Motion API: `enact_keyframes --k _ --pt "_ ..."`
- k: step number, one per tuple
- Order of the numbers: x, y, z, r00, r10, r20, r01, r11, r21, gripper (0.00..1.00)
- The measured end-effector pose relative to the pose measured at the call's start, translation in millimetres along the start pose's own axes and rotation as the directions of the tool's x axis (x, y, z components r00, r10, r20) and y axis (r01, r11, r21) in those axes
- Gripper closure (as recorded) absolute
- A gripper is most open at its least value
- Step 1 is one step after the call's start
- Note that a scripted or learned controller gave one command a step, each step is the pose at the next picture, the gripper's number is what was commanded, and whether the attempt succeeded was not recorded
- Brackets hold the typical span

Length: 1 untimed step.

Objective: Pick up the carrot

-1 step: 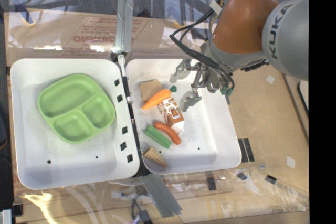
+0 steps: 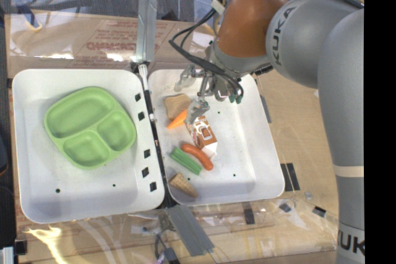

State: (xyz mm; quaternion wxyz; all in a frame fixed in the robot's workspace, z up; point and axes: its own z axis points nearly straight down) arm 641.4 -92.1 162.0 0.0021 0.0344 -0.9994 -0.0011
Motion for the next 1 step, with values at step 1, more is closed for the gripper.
enact_keyframes --k 1 --pt "-2.9 0.6 -15.0 1.0 -0.006 0.009 0.006 1.0 0.003 1.0"
